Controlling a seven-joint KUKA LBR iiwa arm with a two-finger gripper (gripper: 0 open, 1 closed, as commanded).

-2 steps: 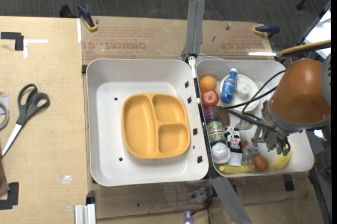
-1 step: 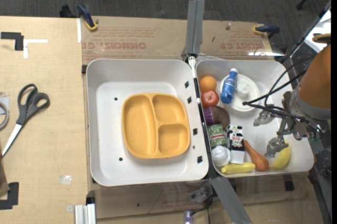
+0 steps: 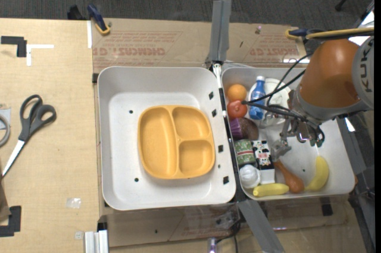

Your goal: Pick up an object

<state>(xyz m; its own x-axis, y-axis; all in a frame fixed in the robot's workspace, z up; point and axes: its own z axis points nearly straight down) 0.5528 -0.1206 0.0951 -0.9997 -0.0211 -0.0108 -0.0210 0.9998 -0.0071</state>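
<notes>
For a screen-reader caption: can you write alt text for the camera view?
A grey-and-orange robot arm reaches from the right over the right white bin, which is crowded with toy food: bananas, an orange, a blue bottle. The left bin holds a yellow divided plate; scissors lie on the bench.

Place: a robotics lab — not a home.
Signs: plywood table, two white bins clamped over cardboard, robot arm — loose scissors.

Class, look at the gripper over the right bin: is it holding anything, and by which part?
Cannot be told: the gripper hangs low over the right bin, with nothing clearly between it.
</notes>
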